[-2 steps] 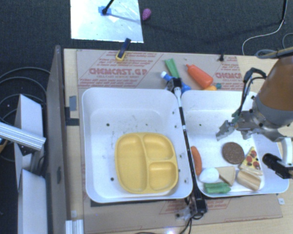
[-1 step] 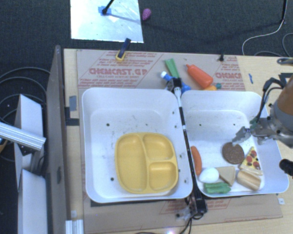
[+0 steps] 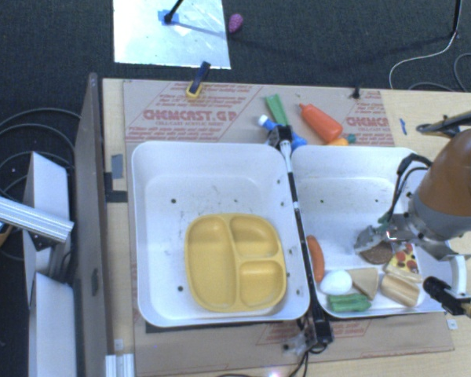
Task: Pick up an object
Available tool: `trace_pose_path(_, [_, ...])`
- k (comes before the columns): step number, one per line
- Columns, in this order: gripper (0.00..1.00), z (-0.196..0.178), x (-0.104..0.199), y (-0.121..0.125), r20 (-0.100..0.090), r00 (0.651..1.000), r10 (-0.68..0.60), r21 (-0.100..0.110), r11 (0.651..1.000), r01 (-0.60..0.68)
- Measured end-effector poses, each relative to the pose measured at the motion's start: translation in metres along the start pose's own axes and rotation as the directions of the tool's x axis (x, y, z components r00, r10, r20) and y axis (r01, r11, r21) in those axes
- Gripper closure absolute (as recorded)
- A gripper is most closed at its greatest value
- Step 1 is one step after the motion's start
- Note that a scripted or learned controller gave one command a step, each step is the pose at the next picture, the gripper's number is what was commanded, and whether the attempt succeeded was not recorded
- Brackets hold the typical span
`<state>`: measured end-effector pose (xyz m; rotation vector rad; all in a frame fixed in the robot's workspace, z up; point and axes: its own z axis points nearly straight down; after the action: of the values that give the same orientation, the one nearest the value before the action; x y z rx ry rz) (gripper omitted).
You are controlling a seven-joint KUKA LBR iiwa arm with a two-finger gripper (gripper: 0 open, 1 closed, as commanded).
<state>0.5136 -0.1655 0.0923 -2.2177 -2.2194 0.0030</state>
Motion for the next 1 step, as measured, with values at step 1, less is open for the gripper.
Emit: trace_pose_path(1, [1.0, -0.015, -0.0005, 0.0021, 0.002, 1.0, -0.001, -0.007, 1.0, 0.001])
